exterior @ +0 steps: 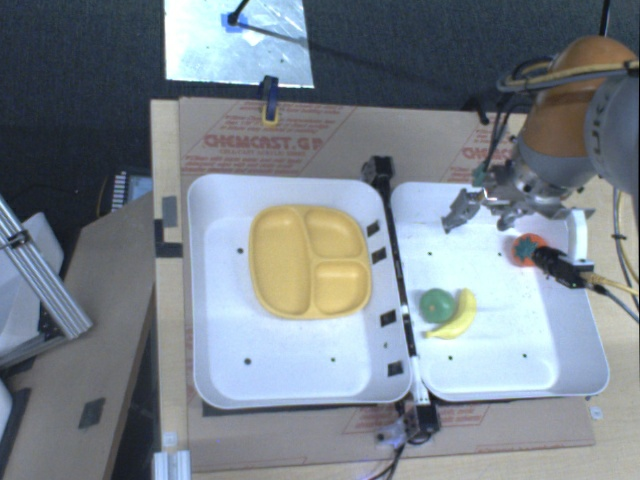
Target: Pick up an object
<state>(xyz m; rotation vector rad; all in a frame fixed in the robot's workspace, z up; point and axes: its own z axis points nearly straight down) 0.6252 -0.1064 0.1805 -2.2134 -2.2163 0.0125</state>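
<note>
A banana and a green apple lie touching in the right bin; an orange object sits near its far right wall. The end effector hovers above this bin, fingers parted, gripping nothing. A yellow divided plate rests in the left bin.

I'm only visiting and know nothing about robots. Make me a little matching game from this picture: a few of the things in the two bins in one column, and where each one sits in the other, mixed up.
Things:
1. yellow divided plate
2. banana
3. green ball
4. orange object

Places:
A. right bin, near its far right edge, below the arm's wrist
B. left bin, around its middle
C. right bin, touching the banana on its left side
D. right bin, just right of the green ball

Pairs: 1-B, 2-D, 3-C, 4-A
</note>
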